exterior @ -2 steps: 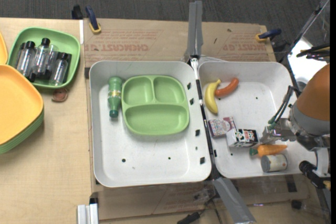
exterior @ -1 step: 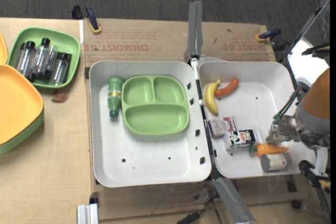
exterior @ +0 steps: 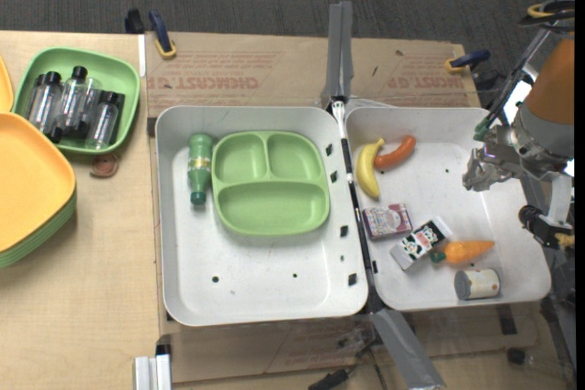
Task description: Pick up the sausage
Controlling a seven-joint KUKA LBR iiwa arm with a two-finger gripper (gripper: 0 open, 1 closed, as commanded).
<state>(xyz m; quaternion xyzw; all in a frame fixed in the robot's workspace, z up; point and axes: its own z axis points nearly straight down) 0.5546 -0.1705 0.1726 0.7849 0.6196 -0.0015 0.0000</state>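
**Sausage lay untouched in right bin, gripper off to the side**

I saw the sausage (exterior: pixel 395 152) lying in the right bin (exterior: pixel 512 295), up near its far left corner, tilted, its lower end touching the top of the banana (exterior: pixel 366 170). The banana curved down along the bin's left wall. Nearer the front of that bin I logged a small pink carton (exterior: pixel 386 220), then a black-and-white carton (exterior: pixel 419 243) just beside it, a carrot (exterior: pixel 463 250) touching that carton's right end, and a grey can (exterior: pixel 477 283) on its side below the carrot.

The gripper (exterior: pixel 480 173) hung over the right side of the same bin, well apart from the sausage, nothing between its fingers that I could make out. I couldn't tell whether it was spread or closed, too blurry at that angle. The arm's orange band (exterior: pixel 554 87) showed above it at the view's right edge.

In the left bin (exterior: pixel 265 292) I noted a green divided plate (exterior: pixel 271 182) with three compartments, all bare, and a green bottle (exterior: pixel 199 167) lying just beside the plate's left edge, along the bin's left wall.

Outside the bins, on the bench (exterior: pixel 82 315) to the left, a green tray (exterior: pixel 80 100) held several dark-capped clear bottles (exterior: pixel 75 109) lying side by side. A stack of orange plates (exterior: pixel 32 187) sat below it, overlapping the tray's corner. Cardboard (exterior: pixel 247 73) lay under the bins, with clamps at its far edge.
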